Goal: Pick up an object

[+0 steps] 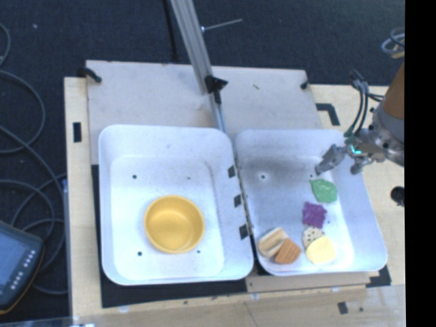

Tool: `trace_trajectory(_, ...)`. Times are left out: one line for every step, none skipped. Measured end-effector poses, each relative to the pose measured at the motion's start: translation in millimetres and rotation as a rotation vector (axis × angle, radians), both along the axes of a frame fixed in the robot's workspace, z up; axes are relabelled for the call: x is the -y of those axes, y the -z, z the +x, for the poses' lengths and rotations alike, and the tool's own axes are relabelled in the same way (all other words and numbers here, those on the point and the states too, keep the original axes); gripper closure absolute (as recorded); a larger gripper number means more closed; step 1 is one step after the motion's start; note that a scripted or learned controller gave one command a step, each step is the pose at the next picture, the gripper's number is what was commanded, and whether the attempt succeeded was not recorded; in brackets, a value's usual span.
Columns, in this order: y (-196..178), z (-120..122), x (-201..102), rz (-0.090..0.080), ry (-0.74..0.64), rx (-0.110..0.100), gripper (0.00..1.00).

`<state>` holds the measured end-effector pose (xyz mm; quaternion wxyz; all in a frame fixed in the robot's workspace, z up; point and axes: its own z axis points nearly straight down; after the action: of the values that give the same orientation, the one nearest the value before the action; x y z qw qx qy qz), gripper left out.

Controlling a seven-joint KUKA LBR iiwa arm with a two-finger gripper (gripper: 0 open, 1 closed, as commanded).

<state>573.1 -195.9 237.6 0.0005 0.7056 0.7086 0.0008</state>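
From the camera view above the bench, the gripper hangs over the right bin, its two fingers spread apart with nothing between them, as far as the slanted view lets me judge. Just below the fingertips lies a green lumpy object, the nearest candidate to pick up. Farther below the fingers sits a purple piece, and beyond that a tight cluster: a spotted piece, a yellow round piece, an orange piece and a tan bread-like piece. Well off to the fingers' left, in the left bin, rests a yellow bowl.

The risk I see: the green object looks rounded and small, so closing fingers could squeeze it out sideways or nudge it toward the bin wall. A descent slightly off centre would close on air.
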Motion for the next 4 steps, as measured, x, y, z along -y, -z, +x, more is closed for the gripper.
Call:
trace_trajectory(63.0, -0.4, 3.4, -0.003, 0.005, -0.007, 0.00)
trace_trajectory(106.8, -6.8, 4.9, -0.003, 0.006, -0.005, 0.00)
trace_trajectory(135.8, -5.9, 7.5, -0.007, 0.007, 0.002, 0.00)
trace_trajectory(122.5, -3.8, 8.1, -0.006, 0.011, 0.010, 1.00)
